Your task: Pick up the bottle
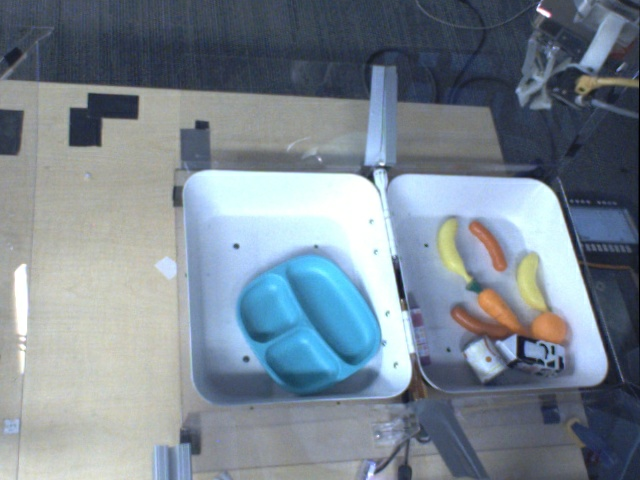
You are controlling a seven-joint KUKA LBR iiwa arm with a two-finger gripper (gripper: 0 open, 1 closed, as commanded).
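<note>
White, the small bottle (484,359) lies touching other toys, so the tool (537,80), whose opening I cannot tell, may grab a neighbour.

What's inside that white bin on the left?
The left bin holds one thing: a blue divided plate with three compartments, lying toward the bin's near side. Whatever might lie under the plate is covered.

The arm (590,28) shows pale grey and white housings, blurred; a yellow-tipped part juts sideways; dark cables trail beside it; its hand (535,83) looks whitish, with detail too blurred to tell.
</note>
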